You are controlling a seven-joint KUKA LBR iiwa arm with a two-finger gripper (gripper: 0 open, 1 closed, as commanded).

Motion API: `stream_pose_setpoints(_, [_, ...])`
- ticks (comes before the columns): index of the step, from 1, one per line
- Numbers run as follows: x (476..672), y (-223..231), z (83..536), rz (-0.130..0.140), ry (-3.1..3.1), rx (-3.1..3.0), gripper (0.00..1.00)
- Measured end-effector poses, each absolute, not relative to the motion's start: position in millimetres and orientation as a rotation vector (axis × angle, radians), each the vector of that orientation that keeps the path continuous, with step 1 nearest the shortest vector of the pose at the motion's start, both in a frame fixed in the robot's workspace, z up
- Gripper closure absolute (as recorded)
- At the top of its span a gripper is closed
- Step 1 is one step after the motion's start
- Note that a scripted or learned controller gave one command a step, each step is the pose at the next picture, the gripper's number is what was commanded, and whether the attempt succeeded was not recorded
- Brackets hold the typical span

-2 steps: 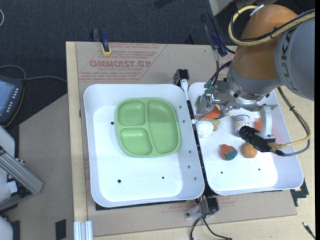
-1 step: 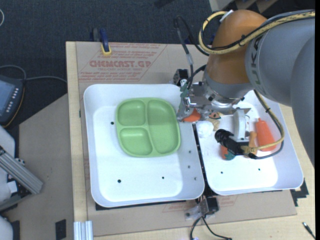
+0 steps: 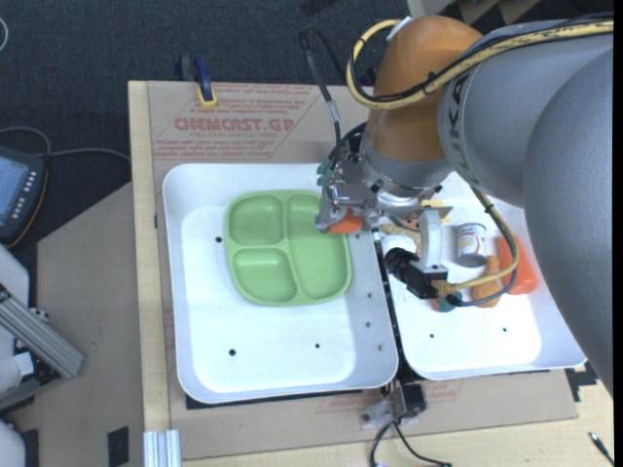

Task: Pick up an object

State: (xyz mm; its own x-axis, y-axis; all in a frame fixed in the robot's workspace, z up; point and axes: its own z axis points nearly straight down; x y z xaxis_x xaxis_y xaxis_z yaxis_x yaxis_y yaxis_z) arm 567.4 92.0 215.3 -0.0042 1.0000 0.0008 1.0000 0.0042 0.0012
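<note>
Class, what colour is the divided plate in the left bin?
Light green, seen plainly in the camera view: the divided plate.

Bright even overhead light, soft shadows, sharp.

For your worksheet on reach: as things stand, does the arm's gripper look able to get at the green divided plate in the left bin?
Probably yes. The gripper sits at the right edge of the green divided plate, which lies flat in the left bin with nothing on it or beside it. Its flat, low rim may be hard to grip.
</note>
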Motion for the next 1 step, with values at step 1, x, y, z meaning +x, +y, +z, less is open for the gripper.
stream_pose_setpoints(1, [564.7,84.0,235.7,0.004,2.220,2.220,1.00])
